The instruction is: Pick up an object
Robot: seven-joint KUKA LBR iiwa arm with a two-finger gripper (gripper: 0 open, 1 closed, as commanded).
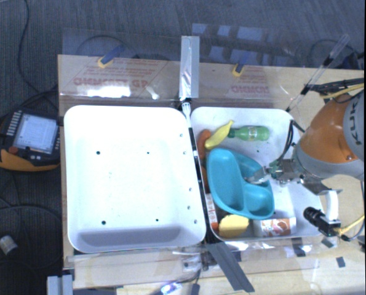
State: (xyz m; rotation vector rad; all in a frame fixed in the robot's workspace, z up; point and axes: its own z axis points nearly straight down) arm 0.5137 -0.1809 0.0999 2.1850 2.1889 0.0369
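Arm [336, 137]: grey with orange band, comes in from 3 o'clock side of frame, wrist lowered over right bin.
Gripper [270, 174]: sits at 3 o'clock edge of the blue dish, tips right at the dish rim; metal parts blur together, cannot tell how it is set, nothing seen pinched.
Right bin [281, 117]: white, shallow, crowded with objects along its 9 o'clock half.
Blue dish [235, 183]: large, curved, centre of right bin, long axis running 12 to 5 o'clock; touching or just beside gripper, cannot tell which.
Banana [218, 135]: yellow, at 12 o'clock of blue dish, tilted, tip near bottle.
Green bottle [251, 133]: lying on its side, 1 o'clock of blue dish, close to bin's far wall.
Yellow lump [233, 225]: rounded, lemon-like, at 6 o'clock of blue dish, touching its lower edge.
Small can [276, 227]: white and red label, lying flat, at 5 o'clock of blue dish, just beside yellow lump.
Orange item [203, 141]: thin sliver by bin's 9 o'clock wall, mostly hidden by blue dish.
Left bin [127, 177]: white, at 9 o'clock of right bin, walls touching along divider.
Handheld pendant [29, 139]: on carpet, 9 o'clock of left bin, well apart from bench.
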